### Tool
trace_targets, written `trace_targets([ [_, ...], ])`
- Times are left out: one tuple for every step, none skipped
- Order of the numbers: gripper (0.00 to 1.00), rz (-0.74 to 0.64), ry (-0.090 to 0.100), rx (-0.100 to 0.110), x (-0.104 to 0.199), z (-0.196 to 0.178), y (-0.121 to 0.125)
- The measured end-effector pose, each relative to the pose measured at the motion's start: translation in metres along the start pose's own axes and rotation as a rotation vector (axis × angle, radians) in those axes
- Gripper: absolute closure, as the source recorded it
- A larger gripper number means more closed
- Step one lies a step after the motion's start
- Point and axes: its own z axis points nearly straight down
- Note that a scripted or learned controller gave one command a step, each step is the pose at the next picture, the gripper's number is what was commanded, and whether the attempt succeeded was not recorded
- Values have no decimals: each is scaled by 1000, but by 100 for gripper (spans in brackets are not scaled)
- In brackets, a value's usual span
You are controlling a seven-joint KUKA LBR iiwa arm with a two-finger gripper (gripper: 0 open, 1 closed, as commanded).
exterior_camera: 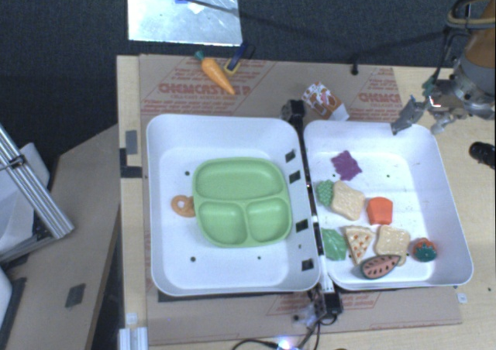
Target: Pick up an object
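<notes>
My pincer [418,114] hangs spread wide and holding nothing, just above the far right corner of the right bin [446,178]. The nearest pickable thing, the purple piece [346,163], lies inside that bin, toward its centre and left of my fingers. The orange block [379,210] sits deeper toward the bin's near side, so I judge purple closest

The gripper [422,114] hangs with fingers spread above the far right corner of the right bin [446,186], holding nothing. That bin holds a purple piece [346,163], an orange block [379,211], bread slices [348,201] and a pizza wedge [358,243]. The left bin [167,186] carries a green divided tray [240,201] and a small pretzel [183,206].
</notes>
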Motion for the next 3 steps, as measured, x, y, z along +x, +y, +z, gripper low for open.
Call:
trace_targets([
  [0, 1, 1, 2, -6, 60, 2],
  [0, 0, 1, 1, -5, 121, -1],
  [0, -3, 0, 0, -4, 144, 0],
])
